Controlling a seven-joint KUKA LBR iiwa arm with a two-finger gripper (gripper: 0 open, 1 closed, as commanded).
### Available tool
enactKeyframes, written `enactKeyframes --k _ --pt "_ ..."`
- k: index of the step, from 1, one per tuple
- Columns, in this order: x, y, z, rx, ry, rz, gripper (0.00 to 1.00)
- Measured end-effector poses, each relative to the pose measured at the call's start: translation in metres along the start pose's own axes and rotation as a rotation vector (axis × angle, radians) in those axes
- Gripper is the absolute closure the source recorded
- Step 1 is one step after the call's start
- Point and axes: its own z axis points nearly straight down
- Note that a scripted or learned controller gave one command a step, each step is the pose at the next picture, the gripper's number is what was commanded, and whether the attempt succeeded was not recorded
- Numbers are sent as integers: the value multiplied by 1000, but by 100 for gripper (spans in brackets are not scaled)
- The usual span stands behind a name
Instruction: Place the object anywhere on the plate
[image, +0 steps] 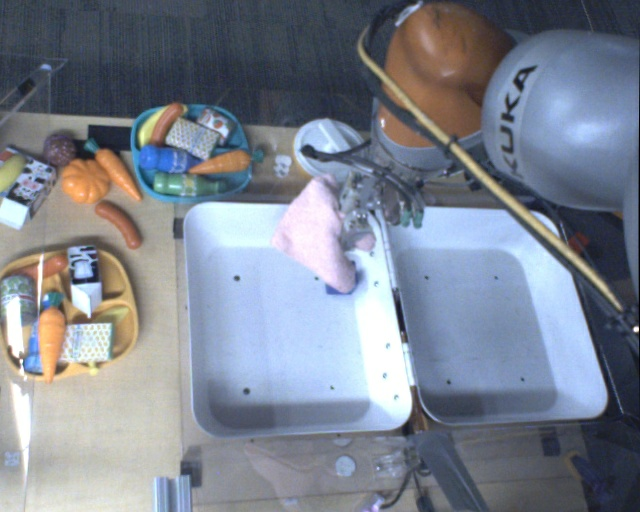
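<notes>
The gripper (352, 232) has its fingers pinching one edge of the pink cloth (315, 232); hanging limp, it could slip free above the left bin (230, 400).

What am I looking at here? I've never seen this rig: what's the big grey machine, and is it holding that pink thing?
One camera looks down at a slant. The grey and orange machine is a robot arm reaching in from the right. Its claw hangs over the left white bin, beside the right bin. A pink cloth hangs at the claw, apparently held, covering something blue. Toy food fills a blue bowl and a yellow plate on the left.
</notes>
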Motion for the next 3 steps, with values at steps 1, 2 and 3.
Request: enactKeyframes --k 1,2,3 --pt "19 49 15 0 -1 -8 100" --pt "44 94 16 0 2 -7 100" --pt "44 94 16 0 1 -7 0"
